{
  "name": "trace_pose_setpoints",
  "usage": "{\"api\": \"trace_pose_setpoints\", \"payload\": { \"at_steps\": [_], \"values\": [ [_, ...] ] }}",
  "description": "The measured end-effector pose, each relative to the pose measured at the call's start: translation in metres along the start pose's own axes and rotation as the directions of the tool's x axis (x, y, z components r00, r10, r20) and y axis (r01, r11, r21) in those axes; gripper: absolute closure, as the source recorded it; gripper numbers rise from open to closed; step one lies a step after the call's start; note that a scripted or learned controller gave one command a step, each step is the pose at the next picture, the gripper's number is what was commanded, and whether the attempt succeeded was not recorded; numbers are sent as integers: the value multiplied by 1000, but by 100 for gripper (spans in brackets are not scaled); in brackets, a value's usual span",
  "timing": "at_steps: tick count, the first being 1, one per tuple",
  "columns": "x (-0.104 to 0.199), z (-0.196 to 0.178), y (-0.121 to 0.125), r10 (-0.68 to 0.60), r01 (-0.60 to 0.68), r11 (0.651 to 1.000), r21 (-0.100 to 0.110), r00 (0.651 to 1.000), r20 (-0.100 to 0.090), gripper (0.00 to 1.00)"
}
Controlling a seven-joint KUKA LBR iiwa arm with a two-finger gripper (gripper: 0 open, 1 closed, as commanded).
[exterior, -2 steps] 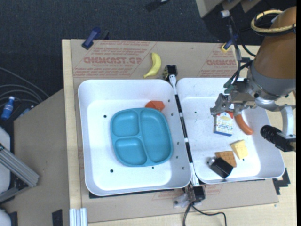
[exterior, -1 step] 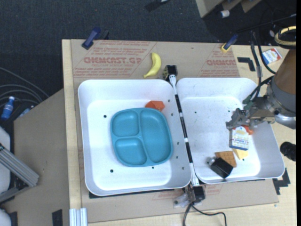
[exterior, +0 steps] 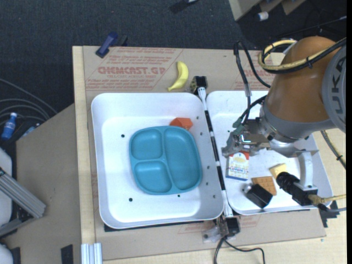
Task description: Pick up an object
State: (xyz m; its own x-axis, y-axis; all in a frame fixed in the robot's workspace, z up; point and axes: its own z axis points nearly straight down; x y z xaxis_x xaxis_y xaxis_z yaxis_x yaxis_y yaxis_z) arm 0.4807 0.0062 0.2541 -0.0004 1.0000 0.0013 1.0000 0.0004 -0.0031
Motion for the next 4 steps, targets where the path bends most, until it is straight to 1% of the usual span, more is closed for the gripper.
{"api": "trace_pose_setpoints", "payload": {
  "at_steps": [1,2,3,4],
  "values": [
    [10,-11,-1,0,0,1000,-3,1000,1,100],
    [21,-8,45,0,0,1000,-4,1000,1,100],
    [51,-15,-2,0,0,1000,1,1000,0,100],
    [-9,7,44,2,-2,1000,-4,1000,2,100]
  ]
}}
